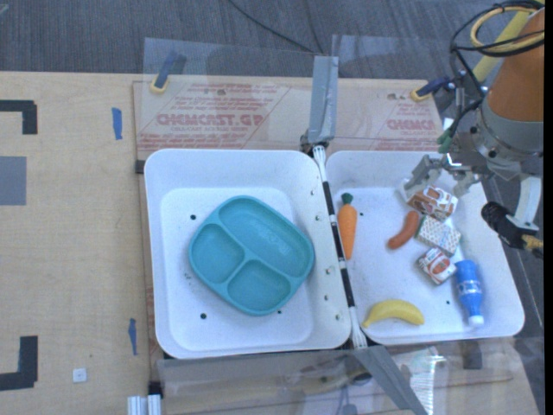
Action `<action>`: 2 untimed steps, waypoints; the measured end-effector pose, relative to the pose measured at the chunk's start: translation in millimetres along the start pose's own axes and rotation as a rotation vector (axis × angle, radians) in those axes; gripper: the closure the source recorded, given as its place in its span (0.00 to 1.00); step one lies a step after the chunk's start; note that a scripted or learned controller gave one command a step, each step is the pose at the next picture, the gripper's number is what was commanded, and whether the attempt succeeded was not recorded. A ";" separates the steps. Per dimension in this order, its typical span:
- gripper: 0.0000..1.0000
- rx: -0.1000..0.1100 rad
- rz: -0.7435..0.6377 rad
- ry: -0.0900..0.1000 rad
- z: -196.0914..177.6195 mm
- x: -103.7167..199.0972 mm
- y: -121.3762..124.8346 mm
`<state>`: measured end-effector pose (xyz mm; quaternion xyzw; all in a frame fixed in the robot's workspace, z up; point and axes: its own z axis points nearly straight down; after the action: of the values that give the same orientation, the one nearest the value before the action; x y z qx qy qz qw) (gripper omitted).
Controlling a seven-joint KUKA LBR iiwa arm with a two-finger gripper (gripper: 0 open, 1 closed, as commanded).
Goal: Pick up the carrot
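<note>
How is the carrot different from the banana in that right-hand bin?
The carrot is orange with a green top; the banana is yellow. The carrot lies lengthwise against the bin's left wall; the banana lies crosswise near the front edge. The carrot is straight, the banana curved. Both lie flat in the right bin, apart from the pincer.

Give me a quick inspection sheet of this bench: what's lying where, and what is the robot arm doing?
Surface: wooden bench bearing two white bins, left bin and right bin.
Job's things: carrot lies in the right bin against its left wall, green top pointing away from the camera.
Clutter: teal divided plate in the left bin; sausage, banana, blue bottle and three small snack packets in the right bin.
Grippers: gripper hangs over the right bin's far right corner, apart from the carrot.
Cables: yellow and black cables loop above the arm.
Surroundings: grey floor; blue tape marks.
</note>
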<state>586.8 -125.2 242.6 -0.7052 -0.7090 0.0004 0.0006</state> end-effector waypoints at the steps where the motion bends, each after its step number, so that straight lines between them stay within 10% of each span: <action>1: 0.00 -0.005 -0.050 -0.003 -2.4 1.5 19.8; 2: 0.00 0.000 -0.244 0.000 58.0 83.4 -6.6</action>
<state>579.7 -41.8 184.7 -0.6137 -0.7895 0.0002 0.0007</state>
